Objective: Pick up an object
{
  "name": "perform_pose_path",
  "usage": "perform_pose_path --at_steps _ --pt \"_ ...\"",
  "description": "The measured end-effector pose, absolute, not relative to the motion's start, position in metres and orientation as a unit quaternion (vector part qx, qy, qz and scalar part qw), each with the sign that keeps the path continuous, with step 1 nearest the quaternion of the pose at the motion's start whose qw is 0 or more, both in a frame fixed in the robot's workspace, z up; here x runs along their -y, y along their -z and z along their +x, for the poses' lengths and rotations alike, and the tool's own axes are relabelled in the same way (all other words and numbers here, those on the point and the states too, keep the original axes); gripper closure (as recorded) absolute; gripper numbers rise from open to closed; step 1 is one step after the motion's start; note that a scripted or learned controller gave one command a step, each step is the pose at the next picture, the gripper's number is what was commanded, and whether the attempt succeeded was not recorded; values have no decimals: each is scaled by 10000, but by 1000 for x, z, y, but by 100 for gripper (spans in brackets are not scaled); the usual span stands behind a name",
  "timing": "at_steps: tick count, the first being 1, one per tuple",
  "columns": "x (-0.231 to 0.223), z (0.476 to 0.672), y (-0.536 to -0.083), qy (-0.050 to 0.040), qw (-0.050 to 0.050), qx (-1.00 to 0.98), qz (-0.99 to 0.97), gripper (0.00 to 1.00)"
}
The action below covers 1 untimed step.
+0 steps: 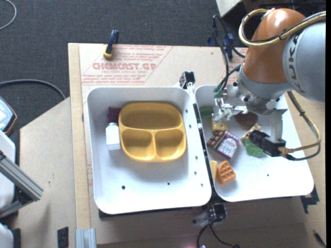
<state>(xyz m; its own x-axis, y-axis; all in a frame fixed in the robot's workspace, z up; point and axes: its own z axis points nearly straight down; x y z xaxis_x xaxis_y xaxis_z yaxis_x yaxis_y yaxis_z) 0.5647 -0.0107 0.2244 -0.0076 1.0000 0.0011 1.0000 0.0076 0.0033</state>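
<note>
The gripper [223, 109] hangs low in the right bin [289, 182], just above a small yellow block [219, 126]. Whether it is open or closed, nobody can tell. A yellow tray [152, 130] sits in the left bin [139, 190].

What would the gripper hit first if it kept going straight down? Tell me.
Probably the small yellow block lying under the gripper in the right bin; depth is hard to judge from this slanted view.

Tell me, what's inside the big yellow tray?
The yellow tray in the left bin has three compartments, and they look bare. A small white bottle and something dark red lie beside it, outside. Whatever lies under the tray is covered.
</note>
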Motion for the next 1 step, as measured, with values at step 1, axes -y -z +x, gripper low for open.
perform_pose_path --at_steps 1 --pt "-39 590 -233 -21 14 -7092 7050 100"
